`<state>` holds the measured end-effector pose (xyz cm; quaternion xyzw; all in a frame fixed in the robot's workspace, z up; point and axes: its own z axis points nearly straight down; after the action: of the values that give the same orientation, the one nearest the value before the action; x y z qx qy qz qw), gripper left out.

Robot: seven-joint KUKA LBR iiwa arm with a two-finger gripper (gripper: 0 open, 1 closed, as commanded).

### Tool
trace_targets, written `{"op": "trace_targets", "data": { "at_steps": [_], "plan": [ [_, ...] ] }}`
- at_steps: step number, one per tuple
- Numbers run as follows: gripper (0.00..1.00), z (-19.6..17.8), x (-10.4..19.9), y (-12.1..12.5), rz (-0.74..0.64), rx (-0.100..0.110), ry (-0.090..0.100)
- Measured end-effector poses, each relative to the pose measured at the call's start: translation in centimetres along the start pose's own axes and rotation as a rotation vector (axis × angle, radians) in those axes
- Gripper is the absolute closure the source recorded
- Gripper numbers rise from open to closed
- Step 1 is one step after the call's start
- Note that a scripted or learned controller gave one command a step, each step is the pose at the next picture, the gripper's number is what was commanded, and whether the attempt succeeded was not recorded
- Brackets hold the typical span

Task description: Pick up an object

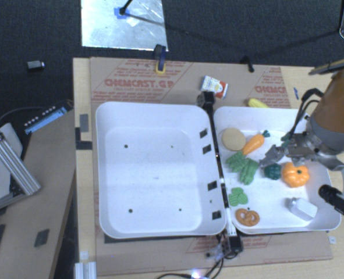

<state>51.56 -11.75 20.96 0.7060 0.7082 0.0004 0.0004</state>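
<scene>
Two shallow white bins sit side by side on a bench, seen from above. The left bin (154,173) has bare white floor. The right bin (276,118) holds toy food: a tan round cookie (234,139), an orange carrot (253,145) just beside it, a green leafy piece (244,167), a small dark green piece (272,171), an orange pumpkin (295,175), a green lump (238,197), a pretzel (247,217) near the front edge, and a pale grey block (300,208). The grey arm reaches in from the right. Its gripper (273,154) hovers low between the carrot and the pumpkin, just above the dark green piece. Whether its jaws are open or closed cannot be told.
</scene>
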Motion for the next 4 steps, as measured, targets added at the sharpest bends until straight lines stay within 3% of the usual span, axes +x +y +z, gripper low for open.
{"op": "trace_targets", "data": {
  "at_steps": [1, 3, 4],
  "plan": [
    [0.00, 12.4, -6.0, -2.6, 0.007, 0.008, 0.001],
    [0.00, 12.4, -7.7, 8.0, -0.002, -0.007, -0.003],
    [0.00, 12.5, -2.8, 11.2, -0.003, 0.001, 0.000]
  ]
}}
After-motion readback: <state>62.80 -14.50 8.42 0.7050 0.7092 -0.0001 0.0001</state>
